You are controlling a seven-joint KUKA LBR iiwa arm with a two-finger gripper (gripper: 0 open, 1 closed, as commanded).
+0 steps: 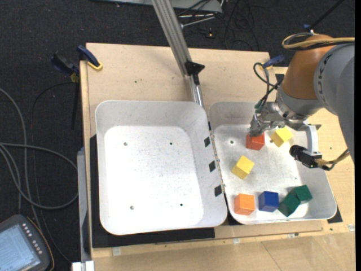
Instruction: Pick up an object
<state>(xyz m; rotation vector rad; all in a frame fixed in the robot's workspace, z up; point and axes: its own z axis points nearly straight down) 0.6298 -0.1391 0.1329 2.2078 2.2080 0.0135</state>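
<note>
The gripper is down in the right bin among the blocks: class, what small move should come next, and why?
Probably a short straight lift to test the grasp. The gripper sits directly over the red block in the right bin, with a yellow block close beside it. Whether the red block is held cannot be seen.

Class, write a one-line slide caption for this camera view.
KUKA arm's gripper poised at a red block among colored blocks in the right bin.

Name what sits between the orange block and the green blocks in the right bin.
The blue block sits between the orange block and green blocks, seen in the camera view.
</note>
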